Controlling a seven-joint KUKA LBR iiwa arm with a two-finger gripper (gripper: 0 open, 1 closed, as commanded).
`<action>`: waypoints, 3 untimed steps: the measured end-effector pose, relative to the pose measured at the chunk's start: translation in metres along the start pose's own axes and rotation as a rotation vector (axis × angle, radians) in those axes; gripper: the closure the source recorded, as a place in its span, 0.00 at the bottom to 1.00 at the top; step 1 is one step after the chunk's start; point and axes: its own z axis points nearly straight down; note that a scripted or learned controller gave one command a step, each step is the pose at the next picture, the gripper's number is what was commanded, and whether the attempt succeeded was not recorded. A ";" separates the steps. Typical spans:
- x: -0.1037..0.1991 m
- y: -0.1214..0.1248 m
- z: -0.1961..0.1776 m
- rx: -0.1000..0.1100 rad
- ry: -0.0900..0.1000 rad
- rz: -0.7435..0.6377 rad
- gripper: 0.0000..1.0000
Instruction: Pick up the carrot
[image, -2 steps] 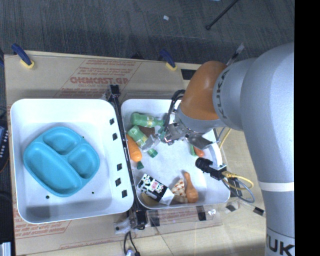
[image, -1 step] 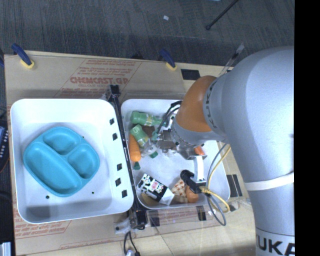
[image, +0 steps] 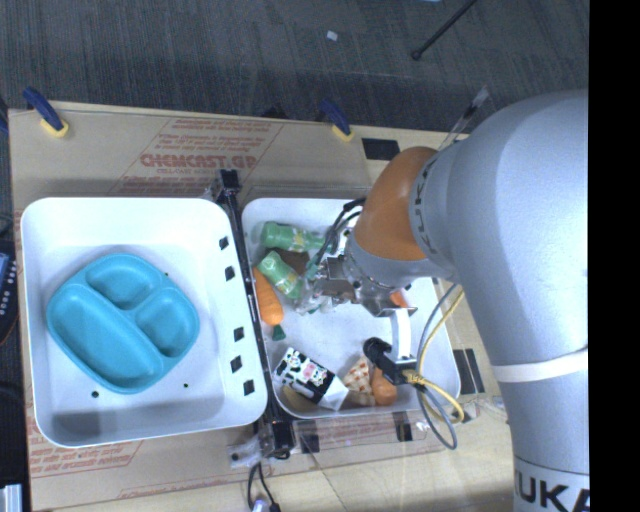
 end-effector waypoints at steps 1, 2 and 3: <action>0.004 -0.062 0.010 -0.007 0.002 0.261 1.00; 0.004 -0.062 0.010 -0.006 0.001 0.259 0.00; -0.005 0.003 0.009 -0.004 0.005 0.561 0.00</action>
